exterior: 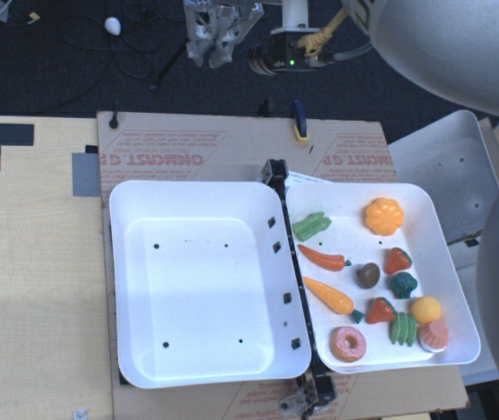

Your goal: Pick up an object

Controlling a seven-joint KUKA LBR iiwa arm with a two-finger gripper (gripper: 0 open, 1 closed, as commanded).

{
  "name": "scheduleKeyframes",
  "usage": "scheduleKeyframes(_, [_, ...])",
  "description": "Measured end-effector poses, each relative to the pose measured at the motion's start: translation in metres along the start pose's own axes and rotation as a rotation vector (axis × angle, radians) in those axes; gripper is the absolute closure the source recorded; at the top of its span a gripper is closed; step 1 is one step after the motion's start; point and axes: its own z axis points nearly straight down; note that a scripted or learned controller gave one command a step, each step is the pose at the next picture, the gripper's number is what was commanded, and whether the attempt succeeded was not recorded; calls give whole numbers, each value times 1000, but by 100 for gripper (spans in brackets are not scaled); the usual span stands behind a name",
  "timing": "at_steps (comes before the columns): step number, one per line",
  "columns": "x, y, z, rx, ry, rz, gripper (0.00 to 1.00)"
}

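At the top edge of the camera view, the metal pincer (221,31) hangs beyond the tabletop. I cannot tell if it is released or clenched, and nothing is seen in it. All the toys lie well apart from it, toward the near side and to its right, in the right bin (449,261). The nearest to the pincer is the green vegetable (312,226), just beside the bins' divider. Behind it lies the carrot (328,295), its long axis slanting away from the divider.
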Motion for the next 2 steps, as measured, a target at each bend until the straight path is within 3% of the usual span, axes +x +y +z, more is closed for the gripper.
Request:
scheduleKeyframes(1, [-71, -25, 7, 15, -5, 9, 100])
scheduleKeyframes(2, [-4, -2, 164, 24, -6, 0, 100])
